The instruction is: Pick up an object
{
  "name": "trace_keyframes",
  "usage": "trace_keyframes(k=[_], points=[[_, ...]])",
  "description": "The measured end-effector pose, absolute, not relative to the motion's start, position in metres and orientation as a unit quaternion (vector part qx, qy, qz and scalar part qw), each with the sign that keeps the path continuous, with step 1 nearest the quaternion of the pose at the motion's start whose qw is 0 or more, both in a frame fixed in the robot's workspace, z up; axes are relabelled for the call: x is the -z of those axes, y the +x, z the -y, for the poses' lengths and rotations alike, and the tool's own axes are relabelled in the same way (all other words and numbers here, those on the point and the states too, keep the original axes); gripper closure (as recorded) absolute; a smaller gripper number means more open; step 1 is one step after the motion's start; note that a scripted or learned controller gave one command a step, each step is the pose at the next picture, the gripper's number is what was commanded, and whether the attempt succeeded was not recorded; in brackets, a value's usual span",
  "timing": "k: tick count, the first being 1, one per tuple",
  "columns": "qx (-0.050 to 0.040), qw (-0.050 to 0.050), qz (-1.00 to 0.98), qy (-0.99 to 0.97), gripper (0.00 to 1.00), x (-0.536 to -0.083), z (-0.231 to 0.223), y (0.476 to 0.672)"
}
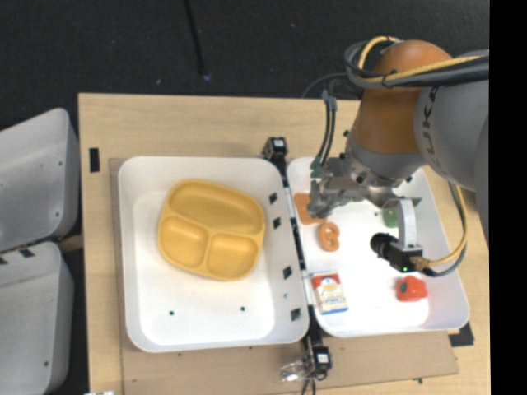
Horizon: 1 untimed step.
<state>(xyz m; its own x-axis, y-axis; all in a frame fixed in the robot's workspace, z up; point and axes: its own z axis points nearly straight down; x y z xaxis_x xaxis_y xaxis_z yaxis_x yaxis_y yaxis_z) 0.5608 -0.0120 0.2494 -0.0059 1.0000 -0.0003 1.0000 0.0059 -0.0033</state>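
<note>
Orange flat piece (301,207) right at the gripper (319,206), partly hidden under it. Cannot tell if the gripper is let go or clenched, or grasping anything.

Orange ring (329,235) just below the gripper in the picture, not touching it. Little box (329,293) farther down from there. Small green thing (390,216) and red thing (411,288) off to the gripper's right. All lying in the right white bin (445,307).

Left of the gripper, over the wall, the left white bin (148,319) with a yellow plate (212,229) in three parts.

Under both bins, a light wooden bench (99,122). Around the bench, dark floor (123,31).
</note>
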Motion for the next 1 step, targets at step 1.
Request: trace_keyframes(k=[1], points=[[-0.0017,0.001,0.709,-0.705,1.0,-0.2397,-0.0355,0.5634]])
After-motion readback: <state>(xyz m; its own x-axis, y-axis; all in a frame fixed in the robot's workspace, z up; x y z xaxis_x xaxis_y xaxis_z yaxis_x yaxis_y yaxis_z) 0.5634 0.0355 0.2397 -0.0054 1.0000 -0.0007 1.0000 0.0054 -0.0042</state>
